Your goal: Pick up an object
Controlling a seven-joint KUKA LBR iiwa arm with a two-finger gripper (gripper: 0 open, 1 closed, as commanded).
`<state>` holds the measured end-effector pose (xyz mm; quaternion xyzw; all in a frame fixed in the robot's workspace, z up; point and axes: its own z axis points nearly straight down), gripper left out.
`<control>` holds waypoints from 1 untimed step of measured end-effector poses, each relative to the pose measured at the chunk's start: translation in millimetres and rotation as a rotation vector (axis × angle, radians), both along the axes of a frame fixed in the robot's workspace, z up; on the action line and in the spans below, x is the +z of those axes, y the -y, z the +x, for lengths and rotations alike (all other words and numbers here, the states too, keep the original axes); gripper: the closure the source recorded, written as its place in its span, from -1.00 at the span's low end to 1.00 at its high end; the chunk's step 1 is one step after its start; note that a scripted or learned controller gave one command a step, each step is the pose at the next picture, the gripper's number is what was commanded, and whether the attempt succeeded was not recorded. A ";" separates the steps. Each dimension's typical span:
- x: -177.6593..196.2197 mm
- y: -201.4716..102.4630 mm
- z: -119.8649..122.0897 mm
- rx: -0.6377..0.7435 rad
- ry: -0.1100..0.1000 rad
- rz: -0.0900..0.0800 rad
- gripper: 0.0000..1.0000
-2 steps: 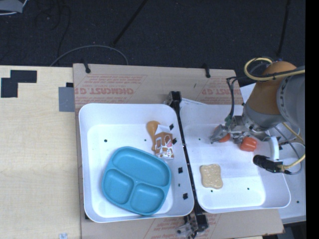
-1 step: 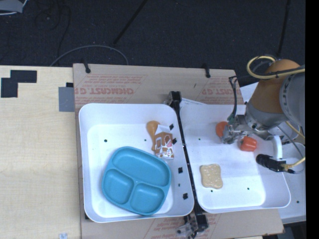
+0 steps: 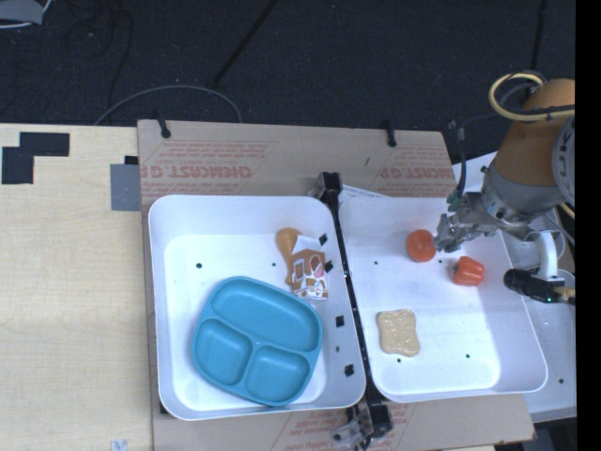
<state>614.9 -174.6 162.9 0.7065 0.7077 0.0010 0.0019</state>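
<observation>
The brown cardboard sheet [image 3: 282, 163] under both bins carries red print that reads mirrored and upside down from here, too broken to make out as a word; the small white packet with brown figures [image 3: 309, 275] in the left white bin [image 3: 174, 216] has markings too small to read. That packet lies just beside a tan, pear-shaped piece [image 3: 287, 243], both near the black divider [image 3: 343, 280] between the bins; below them the blue three-compartment plastic tray [image 3: 256, 340] lies tilted and fills most of the left bin's lower floor.

In the right white bin [image 3: 512, 369], the hand [image 3: 449, 234] hangs low at the upper right, just beside a round orange-red ball [image 3: 421, 245]; I cannot tell from here how its fingers stand, or whether it touches the ball. A second orange-red piece, blockier [image 3: 468, 271], sits near the hand's lower right side; a pale beige slice shaped like toast [image 3: 398, 332] lies well apart, toward the bin's lower left. The upper left and lower right of this bin's floor are bare white. The pale wooden worktop [image 3: 66, 299] stretches away to the left.
</observation>
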 end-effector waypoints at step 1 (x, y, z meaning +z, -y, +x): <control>53.0 3.8 -9.2 -0.004 -0.001 0.000 1.00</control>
